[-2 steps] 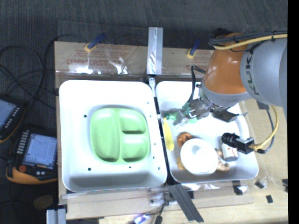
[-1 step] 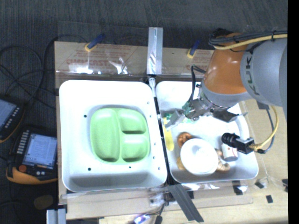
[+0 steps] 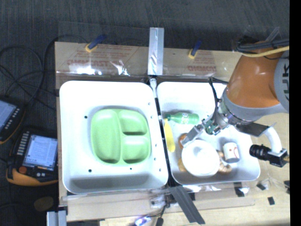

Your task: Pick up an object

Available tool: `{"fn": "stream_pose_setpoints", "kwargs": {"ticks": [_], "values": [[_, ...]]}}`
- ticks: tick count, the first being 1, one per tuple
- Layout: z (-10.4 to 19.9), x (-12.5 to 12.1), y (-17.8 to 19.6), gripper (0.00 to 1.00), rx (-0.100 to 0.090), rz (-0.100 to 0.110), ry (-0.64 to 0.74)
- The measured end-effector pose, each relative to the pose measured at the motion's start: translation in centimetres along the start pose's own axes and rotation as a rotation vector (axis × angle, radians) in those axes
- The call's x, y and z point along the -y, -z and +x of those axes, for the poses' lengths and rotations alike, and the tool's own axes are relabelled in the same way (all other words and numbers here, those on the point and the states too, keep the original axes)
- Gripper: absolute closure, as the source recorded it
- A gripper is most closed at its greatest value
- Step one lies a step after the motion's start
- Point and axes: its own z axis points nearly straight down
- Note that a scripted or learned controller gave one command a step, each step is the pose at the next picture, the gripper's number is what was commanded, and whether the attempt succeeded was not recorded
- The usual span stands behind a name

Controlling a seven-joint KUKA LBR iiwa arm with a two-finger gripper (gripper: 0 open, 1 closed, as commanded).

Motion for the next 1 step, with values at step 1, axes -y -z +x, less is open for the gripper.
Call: {"fn": "stream_pose_setpoints", "kwargs": {"ticks": [1], "values": [[-3.78,-3.79,-6.99,0.0,0.001,0.0,-0.041]]}}
